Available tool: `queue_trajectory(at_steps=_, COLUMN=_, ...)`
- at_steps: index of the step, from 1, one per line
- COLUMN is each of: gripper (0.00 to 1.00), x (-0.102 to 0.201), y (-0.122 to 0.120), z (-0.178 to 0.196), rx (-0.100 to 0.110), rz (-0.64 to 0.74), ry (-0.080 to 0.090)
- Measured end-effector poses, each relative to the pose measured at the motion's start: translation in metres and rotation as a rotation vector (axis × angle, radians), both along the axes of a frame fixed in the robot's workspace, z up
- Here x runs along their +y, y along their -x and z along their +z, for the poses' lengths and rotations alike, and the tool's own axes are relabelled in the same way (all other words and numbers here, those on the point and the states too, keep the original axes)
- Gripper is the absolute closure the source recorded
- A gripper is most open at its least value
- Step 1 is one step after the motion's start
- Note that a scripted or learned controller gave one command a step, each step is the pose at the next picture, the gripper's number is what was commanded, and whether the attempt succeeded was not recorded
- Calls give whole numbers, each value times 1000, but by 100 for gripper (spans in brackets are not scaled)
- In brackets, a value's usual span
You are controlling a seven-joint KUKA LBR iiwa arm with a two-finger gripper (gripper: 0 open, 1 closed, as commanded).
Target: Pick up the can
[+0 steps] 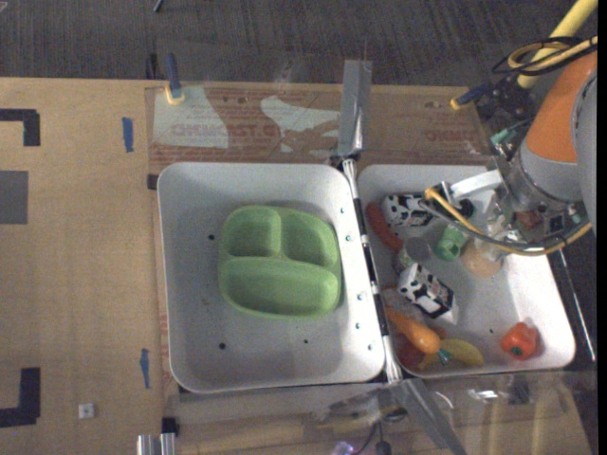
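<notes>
Looking down from my remote seat, I've got the tan cardboard-covered bench (76, 254) with dark grey carpet floor (285, 12) beyond its far edge. The left shallow white bin (190, 339) holds just a green divided plastic plate (280, 261), loads of bare floor around it. The right shallow white bin (545, 297) is crowded along its left wall. The grey arm with the orange band (560, 131) covers the bin's upper right corner. The gripper (493, 230) hangs over a pale blurry object; honestly can't tell how wide it's spread. The small green can (451, 243) lies just left of it, between two black-and-white cow-print cartons (408, 209).
</notes>
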State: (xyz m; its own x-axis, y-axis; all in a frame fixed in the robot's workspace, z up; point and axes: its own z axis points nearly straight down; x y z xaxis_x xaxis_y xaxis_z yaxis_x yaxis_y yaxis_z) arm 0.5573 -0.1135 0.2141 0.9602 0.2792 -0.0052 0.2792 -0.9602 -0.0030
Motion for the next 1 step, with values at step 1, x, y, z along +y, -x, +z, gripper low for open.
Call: queue_trajectory(at_steps=1, gripper=100, x=42, y=-32, z=-30, rx=-4, rz=-54, ry=2)
